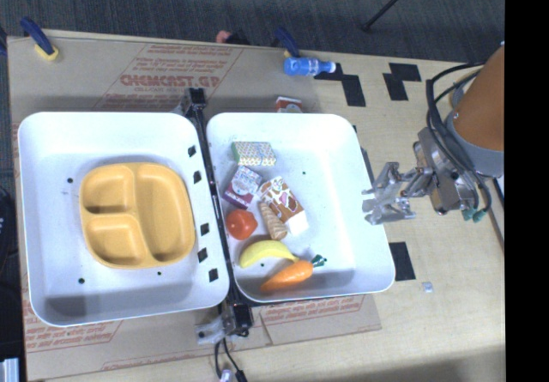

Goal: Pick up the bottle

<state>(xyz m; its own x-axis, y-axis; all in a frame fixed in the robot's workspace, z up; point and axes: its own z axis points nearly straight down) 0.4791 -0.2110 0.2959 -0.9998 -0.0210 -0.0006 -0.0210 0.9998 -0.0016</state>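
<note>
Left bin (pixel 51 166): holds a yellow tray (pixel 135 214) with three compartments, lying near the bin's middle
Right bin (pixel 343 200): items crowd its left half: a patterned box (pixel 254 153) toward the far edge, a purple packet (pixel 243 185), a tomato (pixel 241 223), a cone-print carton (pixel 281 205), a banana (pixel 266 251) and a carrot (pixel 287 274) near the front edge
Bottle (pixel 304 67): blue, lying on its side on the bench beyond the right bin's far edge, cap pointing right, outside both bins
Gripper (pixel 376 201): just off the right bin's right edge, fingers spread apart with nothing between them
Bottle to gripper: well apart; the bottle lies farther back and to the gripper's left, untouched
</note>
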